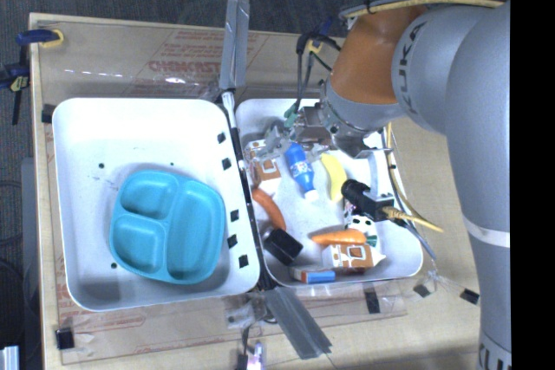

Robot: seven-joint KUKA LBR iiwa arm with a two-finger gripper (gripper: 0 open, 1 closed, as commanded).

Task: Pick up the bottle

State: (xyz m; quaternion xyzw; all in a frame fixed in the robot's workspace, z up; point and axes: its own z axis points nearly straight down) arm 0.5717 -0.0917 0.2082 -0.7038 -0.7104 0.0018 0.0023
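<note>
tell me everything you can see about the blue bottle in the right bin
The bottle is small, blue-bodied, with a white cap end pointing toward the bin's front; it looks like plastic. It lies on its side in the rear half of the right bin, slightly slanted. A yellow banana lies close on its right and an orange carrot-like piece sits to its front left. The gripper hangs just behind its blue end; contact cannot be judged.
</note>
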